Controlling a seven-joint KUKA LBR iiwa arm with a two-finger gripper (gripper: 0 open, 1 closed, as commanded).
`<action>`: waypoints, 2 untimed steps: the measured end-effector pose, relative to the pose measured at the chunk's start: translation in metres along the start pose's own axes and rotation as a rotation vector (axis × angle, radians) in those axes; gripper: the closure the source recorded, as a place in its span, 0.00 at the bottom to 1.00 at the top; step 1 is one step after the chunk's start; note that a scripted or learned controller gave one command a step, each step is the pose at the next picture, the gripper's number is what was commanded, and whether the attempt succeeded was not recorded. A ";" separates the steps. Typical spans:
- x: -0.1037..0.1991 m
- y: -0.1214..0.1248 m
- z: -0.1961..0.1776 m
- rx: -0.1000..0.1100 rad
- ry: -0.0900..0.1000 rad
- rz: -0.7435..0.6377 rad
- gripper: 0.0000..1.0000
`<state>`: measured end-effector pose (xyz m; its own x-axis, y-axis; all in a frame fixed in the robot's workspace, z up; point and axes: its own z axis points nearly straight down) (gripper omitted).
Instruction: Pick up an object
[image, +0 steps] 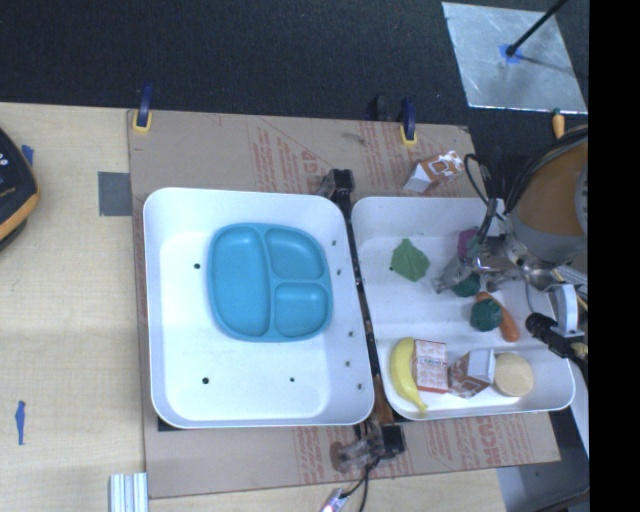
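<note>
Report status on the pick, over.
Pincer low in right bin, grip unclear. Teal object at its tips. Green leaf and dark green piece close by.

Red print on cardboard sheet (250, 150) under bins, too blurry to read.

The gripper (462, 280) hangs in the right bin (385, 300), near its far right side. A leaf-shaped piece (408, 260) lies just left of it. A round lump (487, 315) sits just nearer the camera than the gripper; beyond that lie a banana (402, 373), a small carton (431, 366) and a bun (514, 375). The left bin (175, 340), well left of the gripper, holds a divided plate (270, 282).
</note>
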<state>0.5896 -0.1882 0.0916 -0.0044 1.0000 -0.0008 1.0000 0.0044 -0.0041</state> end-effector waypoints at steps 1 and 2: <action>0.023 0.064 0.000 0.004 0.002 0.002 0.00; -0.024 0.067 -0.074 -0.003 0.000 0.001 0.00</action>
<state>0.6566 -0.2124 0.1654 -0.0029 1.0000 -0.0004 1.0000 0.0029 -0.0007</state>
